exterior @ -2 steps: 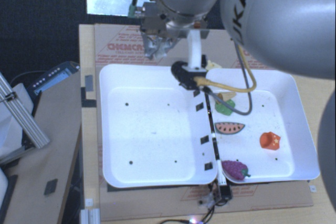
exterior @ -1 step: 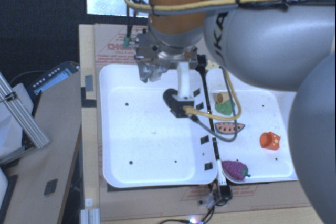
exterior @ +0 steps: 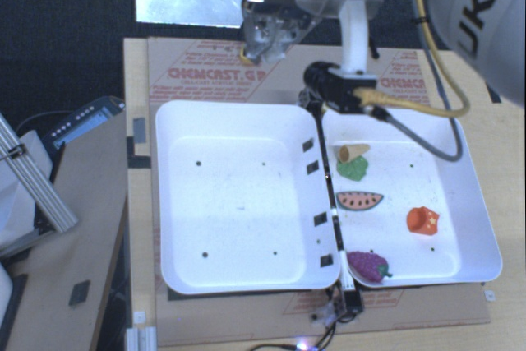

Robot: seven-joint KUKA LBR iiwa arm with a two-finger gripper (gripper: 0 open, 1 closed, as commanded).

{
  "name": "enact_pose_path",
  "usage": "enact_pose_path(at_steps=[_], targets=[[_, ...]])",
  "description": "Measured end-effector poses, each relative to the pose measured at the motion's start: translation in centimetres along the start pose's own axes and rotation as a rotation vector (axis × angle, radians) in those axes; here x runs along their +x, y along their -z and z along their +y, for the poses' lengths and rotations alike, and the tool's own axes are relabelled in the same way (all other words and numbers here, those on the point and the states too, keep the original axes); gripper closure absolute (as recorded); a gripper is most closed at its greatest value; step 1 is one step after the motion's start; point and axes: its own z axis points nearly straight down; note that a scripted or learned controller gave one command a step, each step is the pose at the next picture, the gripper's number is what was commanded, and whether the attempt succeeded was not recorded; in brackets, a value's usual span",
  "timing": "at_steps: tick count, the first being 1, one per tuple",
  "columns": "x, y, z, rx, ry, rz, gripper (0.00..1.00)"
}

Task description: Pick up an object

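Purple grapes [exterior: 367,265] sit nearest, with watermelon slice [exterior: 359,200] beyond in the right bin [exterior: 472,210]. Gripper [exterior: 265,41] hovers above (jaw opening indiscernible); descending off-target risks striking the bin divider [exterior: 327,177].

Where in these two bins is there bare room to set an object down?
The left bin is bare from wall to wall. In the right bin, the cone, green piece, watermelon slice and grapes crowd the divider; the orange piece sits apart.

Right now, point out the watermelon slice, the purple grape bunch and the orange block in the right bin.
red watermelon slice [exterior: 359,200], camera view, middle of its red flesh.
purple grape bunch [exterior: 367,265], camera view, centre of the cluster.
orange block [exterior: 422,220], camera view, its top face.
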Motion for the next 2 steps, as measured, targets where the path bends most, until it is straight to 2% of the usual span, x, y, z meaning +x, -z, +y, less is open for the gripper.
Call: enact_pose_path(at_steps=[1,2], targets=[[0.0,-3.8,-5.9,0.021,0.000,-0.009,1.00],[-0.1,-16.0,-6.0,0.028,-0.005,-0.014,1.00]])
